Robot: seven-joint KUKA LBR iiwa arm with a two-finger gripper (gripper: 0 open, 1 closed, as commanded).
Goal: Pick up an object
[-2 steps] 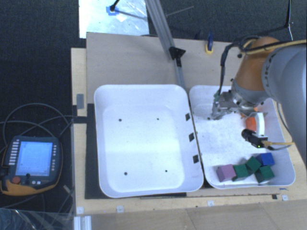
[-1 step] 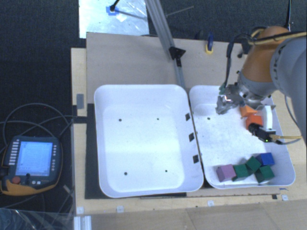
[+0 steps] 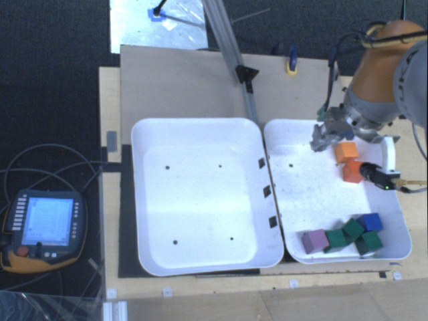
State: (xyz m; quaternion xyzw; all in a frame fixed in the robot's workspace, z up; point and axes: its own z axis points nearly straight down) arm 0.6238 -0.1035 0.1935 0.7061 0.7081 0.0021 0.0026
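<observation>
My gripper (image 3: 324,139) hangs over the far part of the right bin (image 3: 294,199), just left of an orange block (image 3: 346,152). A second orange block (image 3: 352,172) lies right behind the first, toward the bin's right wall. Along the near edge of the same bin sit a purple block (image 3: 313,241), two green blocks (image 3: 336,239) (image 3: 353,231), a blue block (image 3: 370,222) and a dark green piece (image 3: 368,245). I see nothing held in the gripper.
The left bin (image 3: 154,179) stands beside the right one, with black clips on the shared wall. A slanted metal pole (image 3: 227,39) crosses behind the bins. A teach pendant (image 3: 43,229) with cables lies on the floor at the left.
</observation>
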